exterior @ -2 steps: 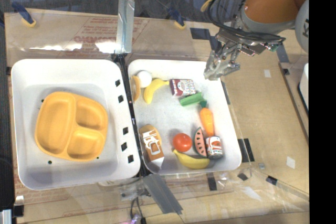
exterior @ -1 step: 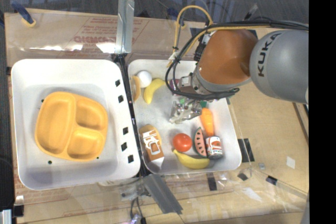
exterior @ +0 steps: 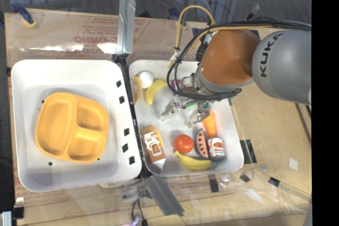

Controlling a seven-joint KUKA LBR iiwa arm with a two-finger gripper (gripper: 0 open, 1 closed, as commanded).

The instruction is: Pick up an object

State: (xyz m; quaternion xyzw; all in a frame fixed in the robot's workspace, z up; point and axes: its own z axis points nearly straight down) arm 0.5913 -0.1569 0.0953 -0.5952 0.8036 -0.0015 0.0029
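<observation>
Approach step: gripper (exterior: 186, 110) hovers low in the right bin (exterior: 233, 129), fingers apart, nothing between them. Orange (exterior: 210, 124), watermelon slice (exterior: 202, 143) and tomato (exterior: 184, 143) lie just beside. Next: pick one, descend, close.

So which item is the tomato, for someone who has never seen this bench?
Start at the right-hand bin, the one crowded with toy food under the arm. Look along its near edge: the tomato sits there between the brown box and the watermelon slice, just above the banana. It is the only plain red ball.
</observation>
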